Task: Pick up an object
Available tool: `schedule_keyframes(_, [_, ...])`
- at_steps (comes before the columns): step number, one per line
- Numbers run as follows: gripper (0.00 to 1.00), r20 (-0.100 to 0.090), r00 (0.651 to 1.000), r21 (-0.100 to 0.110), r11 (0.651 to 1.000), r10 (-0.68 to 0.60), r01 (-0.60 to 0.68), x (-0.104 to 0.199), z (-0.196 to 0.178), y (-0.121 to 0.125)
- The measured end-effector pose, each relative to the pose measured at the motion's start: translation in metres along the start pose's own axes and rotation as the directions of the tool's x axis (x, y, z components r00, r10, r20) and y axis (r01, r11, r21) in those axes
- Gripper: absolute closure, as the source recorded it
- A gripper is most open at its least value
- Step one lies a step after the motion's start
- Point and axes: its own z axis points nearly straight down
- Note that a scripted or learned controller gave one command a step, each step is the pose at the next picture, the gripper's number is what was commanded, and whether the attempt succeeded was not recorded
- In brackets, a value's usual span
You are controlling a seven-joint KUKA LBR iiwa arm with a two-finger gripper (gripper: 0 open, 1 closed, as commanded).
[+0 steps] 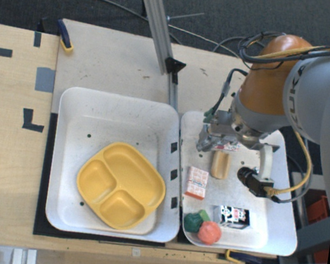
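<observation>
Several small items lie in the right-hand bin (278, 237), beneath the gripper (212, 139), whose claw state cannot be told from this angle. Nearest is a tan block (220, 165), lying just below the wrist. It is judged light, rigid and unlikely to crush; a grasp across its narrower sides appears soundest. The small carton (196, 183) beside it looks lighter and more easily dented.

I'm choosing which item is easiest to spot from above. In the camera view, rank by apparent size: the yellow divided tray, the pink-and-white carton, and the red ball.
1. yellow divided tray, by far the largest
2. pink-and-white carton
3. red ball, only slightly smaller than the carton
</observation>
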Motion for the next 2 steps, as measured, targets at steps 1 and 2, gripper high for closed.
schedule_keyframes(1, [1.0, -0.001, 1.0, 0.001, 1.0, -0.002, 0.002, 0.064, -0.002, -0.013])
schedule_keyframes(2, [1.0, 0.0, 1.0, 0.002, 1.0, -0.001, 0.001, 0.114, -0.007, -0.035])
